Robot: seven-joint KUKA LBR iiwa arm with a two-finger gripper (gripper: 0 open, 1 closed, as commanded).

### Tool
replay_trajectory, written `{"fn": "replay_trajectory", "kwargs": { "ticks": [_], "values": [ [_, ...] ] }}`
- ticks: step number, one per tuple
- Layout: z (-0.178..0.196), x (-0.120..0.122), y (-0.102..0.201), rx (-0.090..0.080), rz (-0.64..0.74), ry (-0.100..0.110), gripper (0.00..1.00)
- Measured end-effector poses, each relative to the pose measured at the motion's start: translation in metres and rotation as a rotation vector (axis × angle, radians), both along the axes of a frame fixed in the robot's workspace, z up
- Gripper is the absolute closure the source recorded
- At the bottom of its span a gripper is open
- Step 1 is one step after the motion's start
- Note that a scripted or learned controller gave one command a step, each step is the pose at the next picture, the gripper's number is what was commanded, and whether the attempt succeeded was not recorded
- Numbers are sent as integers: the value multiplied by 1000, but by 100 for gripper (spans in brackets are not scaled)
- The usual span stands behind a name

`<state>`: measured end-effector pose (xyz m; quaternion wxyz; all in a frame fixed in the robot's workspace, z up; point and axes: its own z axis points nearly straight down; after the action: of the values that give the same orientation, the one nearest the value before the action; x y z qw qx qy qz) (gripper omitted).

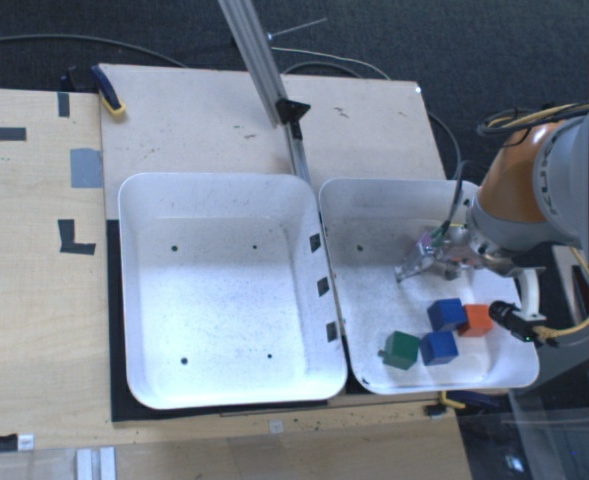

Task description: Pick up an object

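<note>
In the right bin (374,208) lie a green block (401,350), two blue blocks (446,314) (439,347) and a small orange block (477,320), clustered near its front right corner. My gripper (415,264) hangs over the middle of that bin, just above and left of the upper blue block, its fingers pointing left. Nothing shows between the fingers. The grey arm with its orange band (514,183) reaches in from the right.
The left bin (134,268) stands beside the right one. A slanted metal rail (259,53) crosses the bench behind the bins, ending at the divider between them. A yellow-and-blue tool (107,92) lies at the bench's back left. Cables run along the right side.
</note>
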<state>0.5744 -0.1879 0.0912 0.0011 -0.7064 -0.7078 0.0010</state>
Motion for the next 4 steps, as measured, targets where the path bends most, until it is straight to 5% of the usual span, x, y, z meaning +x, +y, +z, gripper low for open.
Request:
{"fn": "replay_trajectory", "kwargs": {
  "ticks": [1,2,3,4],
  "values": [
    [1,75,24,-1,4,-5,0],
    [1,43,42,0,-1,1,0],
    [10,44,42,-2,0,1,100],
    [106,75,126,2,7,-11,100]
  ]
}}
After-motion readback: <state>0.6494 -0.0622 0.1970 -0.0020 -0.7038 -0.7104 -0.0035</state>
